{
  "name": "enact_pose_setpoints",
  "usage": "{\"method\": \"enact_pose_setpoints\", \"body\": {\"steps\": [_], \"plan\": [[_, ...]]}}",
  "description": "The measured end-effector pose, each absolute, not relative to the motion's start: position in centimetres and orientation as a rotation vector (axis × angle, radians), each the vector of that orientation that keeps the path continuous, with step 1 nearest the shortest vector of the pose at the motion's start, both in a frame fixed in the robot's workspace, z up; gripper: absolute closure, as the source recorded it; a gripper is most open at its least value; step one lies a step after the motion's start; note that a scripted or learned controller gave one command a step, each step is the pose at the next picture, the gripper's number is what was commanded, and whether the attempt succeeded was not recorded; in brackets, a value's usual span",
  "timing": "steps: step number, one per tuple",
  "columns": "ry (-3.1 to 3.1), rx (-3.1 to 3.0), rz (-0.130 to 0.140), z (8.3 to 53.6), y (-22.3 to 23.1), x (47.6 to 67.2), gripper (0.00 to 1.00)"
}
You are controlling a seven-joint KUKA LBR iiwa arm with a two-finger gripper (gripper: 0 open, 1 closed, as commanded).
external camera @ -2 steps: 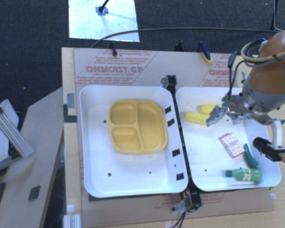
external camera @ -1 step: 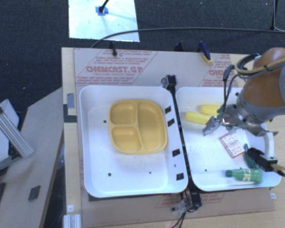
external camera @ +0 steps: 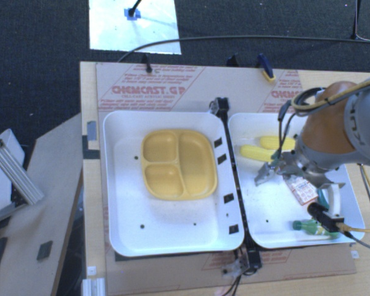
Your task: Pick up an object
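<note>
While the grey arm with its orange band (external camera: 330, 119) reaches in over the right-hand shallow white bin (external camera: 268, 230), the two-finger gripper (external camera: 266, 172) is seen low above the bin floor, its metal tip pointing toward the divider between the bins. Whether the fingers are open or closed cannot be told, since they are too small and blurred, and nothing is seen held between them. The likeliest target, a pair of long yellow corn-like pieces (external camera: 259, 151), lies just beyond the tip, toward the bin's far side and close to the divider. A small red-and-white printed packet (external camera: 303, 191) lies just beside the wrist, and a green and yellow toy-like piece (external camera: 313, 227) rests near the bin's near edge, beside a black cable connector. The yellow sectioned plastic plate (external camera: 177, 164) sits alone in the left-hand white bin (external camera: 126, 227), well apart from the gripper. For the step to go well, the tip should probably be centred over one yellow piece, aligned across its narrow width, and lowered until both sides are bracketed before closing. A glancing contact would likely roll the rounded piece toward the wall.
</note>
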State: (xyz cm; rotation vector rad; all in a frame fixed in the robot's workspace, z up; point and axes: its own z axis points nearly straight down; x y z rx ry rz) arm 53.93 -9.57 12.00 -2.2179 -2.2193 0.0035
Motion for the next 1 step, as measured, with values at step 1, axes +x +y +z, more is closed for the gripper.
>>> {"method": "enact_pose_setpoints", "body": {"steps": [1], "plan": [[-2.221,-2.221,0.000,8.30,-9.55,53.96,0.00]]}}
